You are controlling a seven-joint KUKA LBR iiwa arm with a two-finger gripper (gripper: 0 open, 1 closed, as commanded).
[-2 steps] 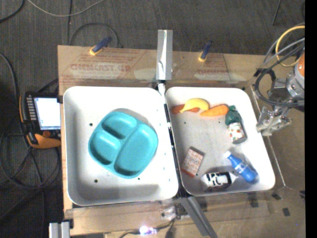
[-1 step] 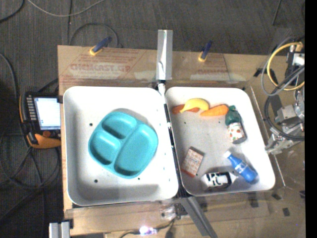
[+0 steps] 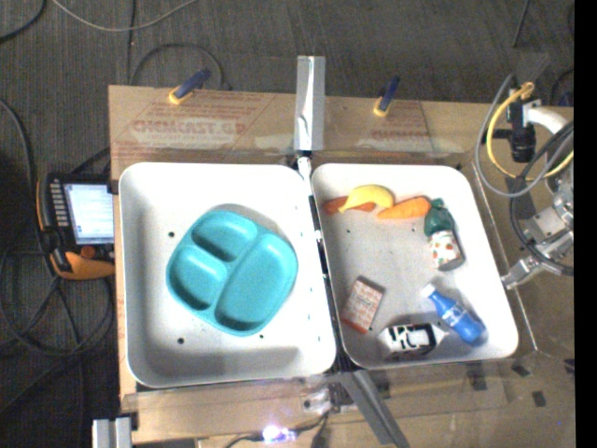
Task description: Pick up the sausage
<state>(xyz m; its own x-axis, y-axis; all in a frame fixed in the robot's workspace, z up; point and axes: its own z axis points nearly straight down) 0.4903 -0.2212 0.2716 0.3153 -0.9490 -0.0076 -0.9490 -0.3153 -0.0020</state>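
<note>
The right bin (image 3: 485,250) on the worktop holds what looks like the sausage (image 3: 332,205), a reddish piece at its far left corner, untouched. The gripper (image 3: 534,261) hangs outside the bin's right rim; I cannot tell if it is open or closed. The pickup is all left to do.

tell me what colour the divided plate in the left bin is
Turquoise blue all over; the divided plate shows plainly in the camera view.
</note>
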